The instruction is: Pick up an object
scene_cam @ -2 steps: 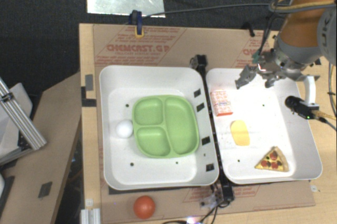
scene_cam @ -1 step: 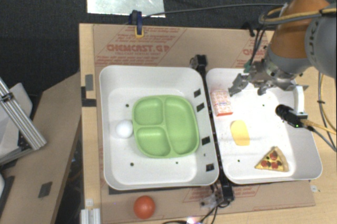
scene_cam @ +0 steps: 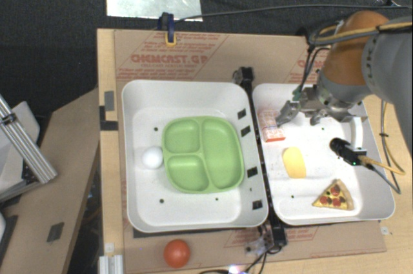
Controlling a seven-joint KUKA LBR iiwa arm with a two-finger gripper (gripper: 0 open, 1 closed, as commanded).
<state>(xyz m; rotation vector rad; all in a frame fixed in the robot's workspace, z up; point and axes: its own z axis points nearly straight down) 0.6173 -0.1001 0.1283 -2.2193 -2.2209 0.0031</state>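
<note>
1. Red-and-white small printed packet (scene_cam: 271,126), flat, card or foil by the look, lies just below-left of the end effector (scene_cam: 288,113) in the right shallow white plastic bin (scene_cam: 381,202), tucked against the bin's left wall. Likely target: it's the closest thing.
2. Packet's long axis runs roughly up-down in the camera view, parallel to that wall.
3. End effector state: cannot tell whether released or clenched; nothing is visibly grasped.
4. Pale yellow rounded block (scene_cam: 295,162), smooth, soap-like, sits further below the end effector, well apart from it.
5. Toy pizza slice (scene_cam: 334,195), a wedge with red dots, lies far below-right, near the bin's front wall.
6. Left of the end effector, in the other white bin (scene_cam: 139,202): glossy green three-compartment plastic tray (scene_cam: 202,153), with a small white ball (scene_cam: 152,157) touching its left edge.
7. My read: the flat packet hard against the wall makes a poor pinch.
</note>
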